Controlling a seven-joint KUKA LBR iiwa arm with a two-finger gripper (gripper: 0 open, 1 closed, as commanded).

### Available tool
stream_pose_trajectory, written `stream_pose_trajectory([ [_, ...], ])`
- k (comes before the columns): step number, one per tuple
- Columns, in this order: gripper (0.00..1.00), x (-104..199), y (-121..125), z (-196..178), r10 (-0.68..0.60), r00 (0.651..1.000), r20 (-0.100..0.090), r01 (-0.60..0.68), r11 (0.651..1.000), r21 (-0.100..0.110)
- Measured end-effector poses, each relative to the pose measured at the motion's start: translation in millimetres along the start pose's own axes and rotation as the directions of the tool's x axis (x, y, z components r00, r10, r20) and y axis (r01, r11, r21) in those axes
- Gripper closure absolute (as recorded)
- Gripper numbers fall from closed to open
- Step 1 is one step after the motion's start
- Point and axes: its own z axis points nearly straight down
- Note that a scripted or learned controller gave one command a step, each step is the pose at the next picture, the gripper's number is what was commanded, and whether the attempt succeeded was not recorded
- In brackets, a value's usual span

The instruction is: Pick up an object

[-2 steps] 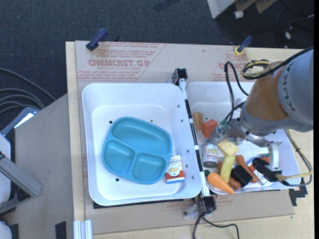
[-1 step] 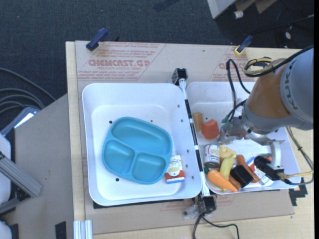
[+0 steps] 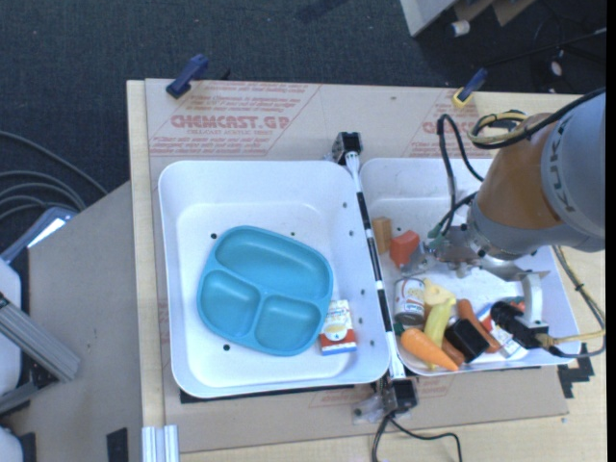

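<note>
The right bin (image 3: 404, 183) holds a heap of toy food. A red block (image 3: 402, 246) and a brown piece (image 3: 383, 231) lie by its left wall. Nearer the front are a small can (image 3: 412, 298), a pale yellow banana-like piece (image 3: 438, 311), an orange carrot (image 3: 428, 349) and a black item (image 3: 468, 340). The arm's orange band (image 3: 515, 186) and grey wrist hang over the middle of this bin. My gripper (image 3: 450, 254) points down just right of the red block and above the can. The wrist hides the things beneath it.
The left bin (image 3: 183, 210) holds a blue divided plate (image 3: 265, 289) and a small carton (image 3: 337, 325) lying against the plate's right front corner. A black divider rail (image 3: 364, 221) runs between the bins. Cables (image 3: 491, 128) loop behind the arm.
</note>
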Motion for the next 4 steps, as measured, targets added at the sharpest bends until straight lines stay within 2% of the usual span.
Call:
stream_pose_trajectory([
  [1, 0.00, -0.8, 50.2, 10.4, -0.001, 1.000, 0.000, 0.001, 1.000, 0.000],
  [2, 1.00, -0.7, 50.5, 0.5, -0.003, 1.000, 0.001, 0.003, 1.000, -0.001],
  [3, 0.00, -0.7, 50.4, 0.7, -0.003, 1.000, 0.001, 0.003, 1.000, 0.000],
  [4, 1.00, -0.6, 50.8, -9.3, -0.003, 1.000, 0.001, 0.003, 1.000, -0.002],
])
